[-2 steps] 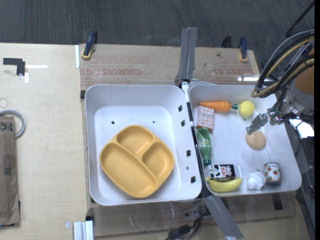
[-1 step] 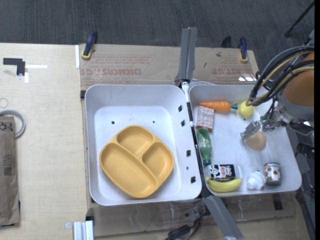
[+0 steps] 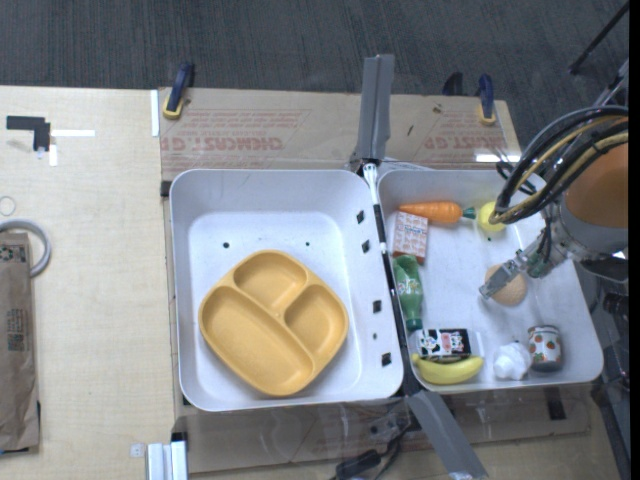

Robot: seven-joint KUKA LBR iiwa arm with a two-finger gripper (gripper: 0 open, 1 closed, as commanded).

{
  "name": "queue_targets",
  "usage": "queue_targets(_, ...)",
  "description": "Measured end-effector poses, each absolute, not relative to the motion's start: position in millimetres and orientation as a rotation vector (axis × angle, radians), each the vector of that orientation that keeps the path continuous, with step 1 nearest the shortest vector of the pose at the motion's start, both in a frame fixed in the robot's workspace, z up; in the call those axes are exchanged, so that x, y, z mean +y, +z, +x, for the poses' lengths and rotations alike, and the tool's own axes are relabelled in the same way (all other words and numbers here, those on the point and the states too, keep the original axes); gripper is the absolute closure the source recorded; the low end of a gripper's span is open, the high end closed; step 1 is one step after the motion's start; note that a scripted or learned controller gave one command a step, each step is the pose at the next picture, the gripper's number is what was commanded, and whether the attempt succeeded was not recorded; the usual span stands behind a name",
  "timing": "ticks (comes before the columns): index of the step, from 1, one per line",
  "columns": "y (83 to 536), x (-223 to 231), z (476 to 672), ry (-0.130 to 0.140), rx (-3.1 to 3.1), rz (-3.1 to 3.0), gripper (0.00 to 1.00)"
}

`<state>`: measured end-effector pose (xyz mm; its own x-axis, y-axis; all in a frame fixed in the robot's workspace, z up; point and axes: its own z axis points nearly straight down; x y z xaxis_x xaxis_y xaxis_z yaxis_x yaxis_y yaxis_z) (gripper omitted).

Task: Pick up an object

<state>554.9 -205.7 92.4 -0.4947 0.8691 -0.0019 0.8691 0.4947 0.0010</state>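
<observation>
My gripper hangs low in the right bin, reaching in from the right. It sits right at a tan rounded object, partly covering it; I cannot tell whether it touches it. Around it lie a carrot, a small yellow item, a pink packet, a green pouch, a black-and-white carton, a banana, a white lump and a small can.
The left bin holds a yellow divided plate. A metal divider stands between the bins at the back. Black cables loop above the arm's orange band. A brown bag lies at the far left.
</observation>
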Motion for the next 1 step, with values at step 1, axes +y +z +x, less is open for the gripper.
queue_targets(1,105.9,-206.4,558.6,0.005,2.704,1.574,1.0)
